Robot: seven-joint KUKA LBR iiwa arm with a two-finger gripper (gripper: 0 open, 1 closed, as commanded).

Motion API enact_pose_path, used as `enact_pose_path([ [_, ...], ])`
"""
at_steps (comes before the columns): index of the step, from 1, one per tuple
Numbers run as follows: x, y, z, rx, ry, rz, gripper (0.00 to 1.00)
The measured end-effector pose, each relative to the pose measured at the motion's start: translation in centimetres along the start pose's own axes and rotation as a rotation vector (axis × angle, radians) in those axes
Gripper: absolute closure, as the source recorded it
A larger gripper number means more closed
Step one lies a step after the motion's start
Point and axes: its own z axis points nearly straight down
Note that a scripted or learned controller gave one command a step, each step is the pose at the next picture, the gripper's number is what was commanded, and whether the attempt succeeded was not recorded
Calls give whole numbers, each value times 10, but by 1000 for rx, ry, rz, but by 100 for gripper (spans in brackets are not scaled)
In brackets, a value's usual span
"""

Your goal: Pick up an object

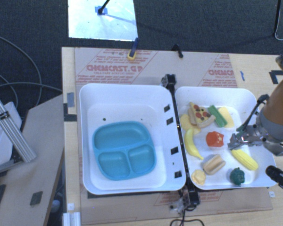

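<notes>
Broccoli (pixel 237 175) at right bin's (pixel 247 98) near edge; jaws (pixel 239 141) above corn (pixel 245 159), opening unclear.

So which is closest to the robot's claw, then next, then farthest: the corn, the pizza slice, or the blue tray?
From the gripper:
1. Corn, just below it, right bin.
2. Pizza slice, up and left, same bin.
3. Blue tray, far left, other bin.

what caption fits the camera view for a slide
Arm's pincer hovers by the corn in the right bin of toy food; blue tray sits in the left bin.
</notes>
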Motion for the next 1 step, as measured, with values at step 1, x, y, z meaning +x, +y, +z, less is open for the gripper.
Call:
enact_pose_path([
  [1, 49, 47, -70, -3, -1, -2, 100],
])
